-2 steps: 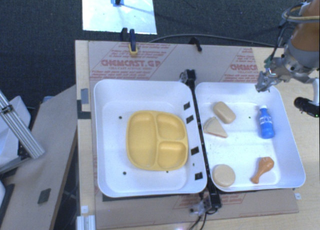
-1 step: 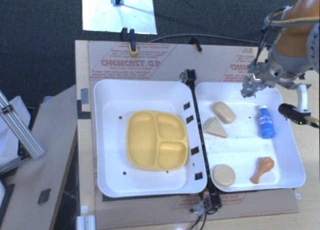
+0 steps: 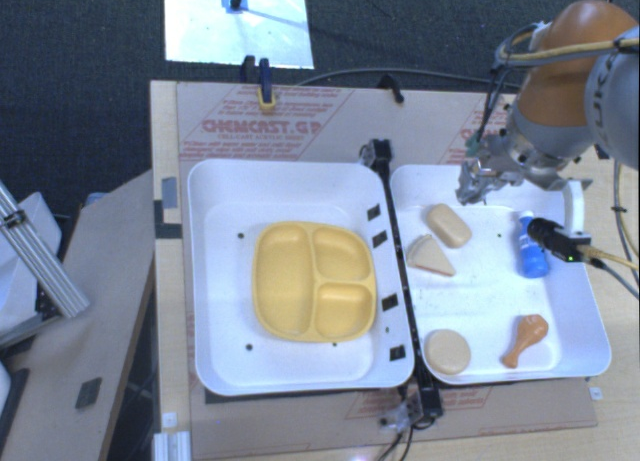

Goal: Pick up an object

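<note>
We find the claw point(image 3: 480, 187) poised over the far edge of the right bin point(image 3: 590, 349), and we cannot tell its state from this angle. The toy foods lie loose and spread apart there, presumably to leave room around each: an oval bread roll point(image 3: 448, 225) just beside and nearer us than the claw, then a wedge point(image 3: 431, 256), a round biscuit point(image 3: 448, 351), a drumstick point(image 3: 526, 337) and a blue bottle point(image 3: 532, 249). The left bin point(image 3: 215, 199) holds a yellow divided plate point(image 3: 314, 280).
</note>
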Controlling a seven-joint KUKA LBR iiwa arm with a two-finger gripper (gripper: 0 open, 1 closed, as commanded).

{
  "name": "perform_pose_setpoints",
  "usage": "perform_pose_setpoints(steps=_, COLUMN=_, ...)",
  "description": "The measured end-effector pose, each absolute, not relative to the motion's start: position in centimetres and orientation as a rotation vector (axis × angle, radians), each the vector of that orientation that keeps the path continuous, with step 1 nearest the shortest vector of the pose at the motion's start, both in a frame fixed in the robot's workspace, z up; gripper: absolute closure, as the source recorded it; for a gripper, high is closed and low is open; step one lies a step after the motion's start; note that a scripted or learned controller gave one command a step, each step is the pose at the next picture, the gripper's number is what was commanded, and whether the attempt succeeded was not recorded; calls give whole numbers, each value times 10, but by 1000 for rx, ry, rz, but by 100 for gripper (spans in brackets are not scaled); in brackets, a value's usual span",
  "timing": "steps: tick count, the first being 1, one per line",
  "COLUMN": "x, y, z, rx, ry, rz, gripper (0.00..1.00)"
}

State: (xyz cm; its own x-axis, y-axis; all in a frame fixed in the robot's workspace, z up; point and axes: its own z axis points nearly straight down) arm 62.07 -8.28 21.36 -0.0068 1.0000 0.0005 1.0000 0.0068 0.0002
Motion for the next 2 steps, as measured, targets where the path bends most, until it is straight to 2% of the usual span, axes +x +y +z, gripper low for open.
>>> perform_pose_setpoints(steps=1, x=611, y=-31, z=219, rx=-2214, ry=-2228, rz=-1, gripper=100)
perform_pose_setpoints(steps=2, x=581, y=10, z=219, rx=-2215, ry=-2227, rz=1, gripper=100)
